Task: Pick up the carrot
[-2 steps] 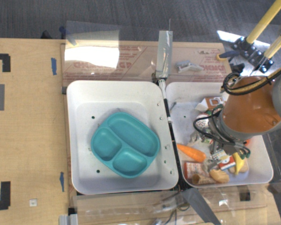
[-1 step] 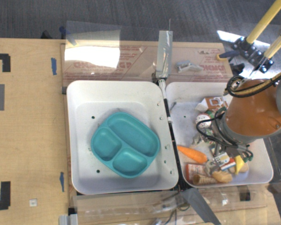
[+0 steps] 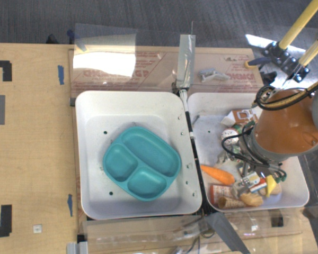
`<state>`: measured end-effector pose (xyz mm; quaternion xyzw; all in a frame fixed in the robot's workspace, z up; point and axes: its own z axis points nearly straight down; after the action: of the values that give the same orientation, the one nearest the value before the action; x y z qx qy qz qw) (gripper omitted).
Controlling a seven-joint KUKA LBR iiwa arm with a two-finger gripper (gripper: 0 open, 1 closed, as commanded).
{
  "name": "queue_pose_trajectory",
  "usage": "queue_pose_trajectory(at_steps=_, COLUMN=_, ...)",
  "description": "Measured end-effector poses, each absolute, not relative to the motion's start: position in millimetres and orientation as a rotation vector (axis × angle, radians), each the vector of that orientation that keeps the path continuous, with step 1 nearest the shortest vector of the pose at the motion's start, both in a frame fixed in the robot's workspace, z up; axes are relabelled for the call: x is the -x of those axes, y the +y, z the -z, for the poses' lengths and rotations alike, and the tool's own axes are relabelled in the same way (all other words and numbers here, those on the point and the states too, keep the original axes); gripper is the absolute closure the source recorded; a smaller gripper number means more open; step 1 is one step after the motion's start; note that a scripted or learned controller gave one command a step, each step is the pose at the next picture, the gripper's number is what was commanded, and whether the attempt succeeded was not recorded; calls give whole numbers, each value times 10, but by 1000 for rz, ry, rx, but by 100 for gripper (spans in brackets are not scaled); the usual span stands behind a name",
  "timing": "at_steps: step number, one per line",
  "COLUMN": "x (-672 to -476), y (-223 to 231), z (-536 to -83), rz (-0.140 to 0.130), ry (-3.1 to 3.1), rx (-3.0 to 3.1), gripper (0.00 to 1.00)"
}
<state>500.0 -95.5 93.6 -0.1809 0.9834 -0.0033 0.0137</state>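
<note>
The orange carrot (image 3: 218,174) lies in the right bin (image 3: 206,121), close to its left wall and toward the front. It rests flat, pointing left and slightly up. My gripper (image 3: 246,164) hangs below the arm's orange band (image 3: 283,127), just right of the carrot's thick end and over a pile of small items. Black cables and the wrist cover much of the gripper. Nothing is seen held in it.
A teal divided plate (image 3: 142,163) sits in the left bin (image 3: 90,115). Around the carrot in the right bin lie a brown packet (image 3: 222,196), a bread-like piece (image 3: 249,198), a yellow item (image 3: 272,184) and small packages (image 3: 234,127) at the back.
</note>
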Motion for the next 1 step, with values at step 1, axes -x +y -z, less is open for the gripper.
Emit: queue_pose_trajectory(at_steps=1, x=-4986, y=-903, z=-931, rz=12, ry=2895, rx=1148, gripper=0)
